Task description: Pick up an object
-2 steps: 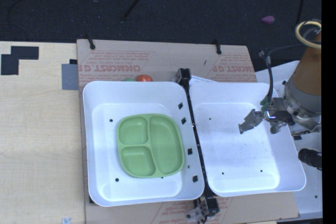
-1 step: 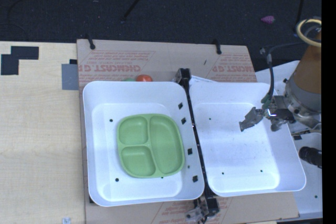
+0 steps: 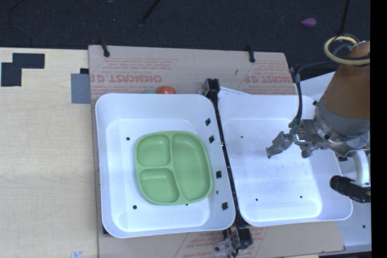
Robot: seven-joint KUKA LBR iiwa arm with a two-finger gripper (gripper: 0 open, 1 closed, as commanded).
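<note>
A light green plate [image 3: 173, 167] with three compartments lies flat in the left bin [image 3: 115, 130]. A small red-orange object [image 3: 165, 90] with a bit of green beside it sits on the cardboard just behind that bin's far rim. My gripper [image 3: 292, 147] hangs over the right bin [image 3: 266, 202], right of its middle, far from the plate. Its two dark fingers [image 3: 277, 146] are spread apart and open, with nothing between them.
A black divider with clips [image 3: 221, 154] runs between the two bins. Printed cardboard [image 3: 181, 72] lies under and behind them. The wooden bench top [image 3: 42, 160] stretches to the left. The arm's orange band [image 3: 354, 84] and cables stand at the right.
</note>
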